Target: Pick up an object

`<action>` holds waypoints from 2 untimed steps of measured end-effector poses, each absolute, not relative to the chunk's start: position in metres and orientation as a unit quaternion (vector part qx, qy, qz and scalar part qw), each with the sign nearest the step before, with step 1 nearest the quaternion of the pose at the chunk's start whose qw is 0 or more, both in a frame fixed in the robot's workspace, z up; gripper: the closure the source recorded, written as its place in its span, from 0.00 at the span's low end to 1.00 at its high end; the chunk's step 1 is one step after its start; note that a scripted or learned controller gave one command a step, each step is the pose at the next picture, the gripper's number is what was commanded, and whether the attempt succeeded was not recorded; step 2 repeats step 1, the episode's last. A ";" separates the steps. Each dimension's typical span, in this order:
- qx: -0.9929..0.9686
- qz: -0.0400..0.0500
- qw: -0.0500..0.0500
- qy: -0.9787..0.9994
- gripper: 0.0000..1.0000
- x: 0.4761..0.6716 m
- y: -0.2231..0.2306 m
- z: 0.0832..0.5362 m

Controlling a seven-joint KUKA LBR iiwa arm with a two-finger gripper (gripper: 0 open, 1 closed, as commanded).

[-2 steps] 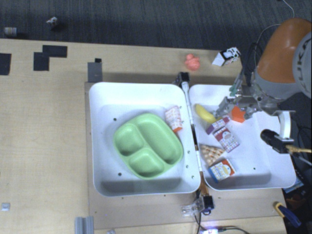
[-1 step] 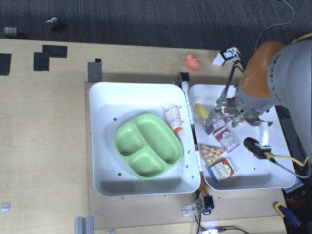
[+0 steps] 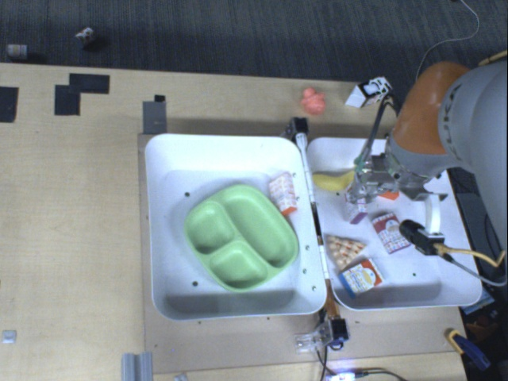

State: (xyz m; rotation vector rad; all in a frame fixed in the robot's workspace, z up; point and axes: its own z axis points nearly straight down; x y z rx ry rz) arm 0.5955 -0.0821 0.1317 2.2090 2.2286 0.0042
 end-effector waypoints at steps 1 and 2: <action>0.705 0.002 0.001 0.709 1.00 0.547 -0.040 0.203; 0.705 0.002 0.001 0.709 1.00 0.547 -0.040 0.203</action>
